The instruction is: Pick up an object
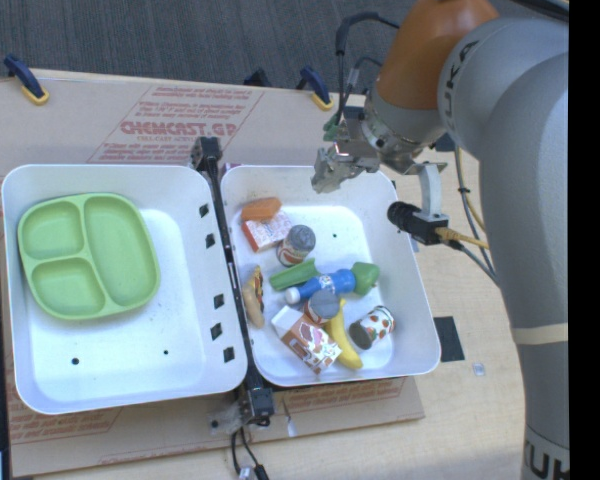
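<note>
Cardboard covers the worktop (60,108) under two bins. Mixed objects (315,288) are heaped in the right bin (405,288), ready for picking. The tool (332,173) is poised over its far rim; apparently nothing is carried.

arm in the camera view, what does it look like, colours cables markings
The arm is bulky, rounded and light grey, with an orange band above the wrist. Thin black cables loop around the wrist. Dark letters show on the grey shell near the band. The gripper is a small grey metal assembly.
</note>
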Available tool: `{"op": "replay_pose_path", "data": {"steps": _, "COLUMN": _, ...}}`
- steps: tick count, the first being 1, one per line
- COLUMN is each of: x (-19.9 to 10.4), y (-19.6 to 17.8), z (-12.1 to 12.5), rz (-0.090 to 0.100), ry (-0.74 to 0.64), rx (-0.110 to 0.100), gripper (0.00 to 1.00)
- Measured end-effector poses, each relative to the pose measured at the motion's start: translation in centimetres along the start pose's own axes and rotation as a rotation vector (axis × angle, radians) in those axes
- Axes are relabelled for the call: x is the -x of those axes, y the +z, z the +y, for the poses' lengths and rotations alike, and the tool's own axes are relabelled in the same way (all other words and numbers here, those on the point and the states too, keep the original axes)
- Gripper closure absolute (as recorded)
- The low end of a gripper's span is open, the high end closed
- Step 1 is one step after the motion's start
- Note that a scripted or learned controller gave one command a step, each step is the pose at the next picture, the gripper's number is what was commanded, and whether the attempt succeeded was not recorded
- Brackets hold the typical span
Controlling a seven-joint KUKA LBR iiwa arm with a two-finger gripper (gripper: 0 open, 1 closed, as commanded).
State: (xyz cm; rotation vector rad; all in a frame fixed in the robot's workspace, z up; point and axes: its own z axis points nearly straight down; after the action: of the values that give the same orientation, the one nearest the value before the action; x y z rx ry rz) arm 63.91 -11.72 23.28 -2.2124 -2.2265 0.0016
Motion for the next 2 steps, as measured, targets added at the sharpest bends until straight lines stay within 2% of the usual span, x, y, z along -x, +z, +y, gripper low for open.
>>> {"op": "replay_pose_path", "data": {"steps": 1, "x": -5.8, "y": -0.7, "z": 0.1, "rz": 0.000, "ry": 0.000, "rx": -0.002, "gripper": 1.00}}
{"op": "replay_pose_path", "data": {"steps": 2, "x": -3.9, "y": 0.3, "z": -7.6, "rz": -0.002, "ry": 0.001, "rx": -0.001, "gripper": 1.00}}
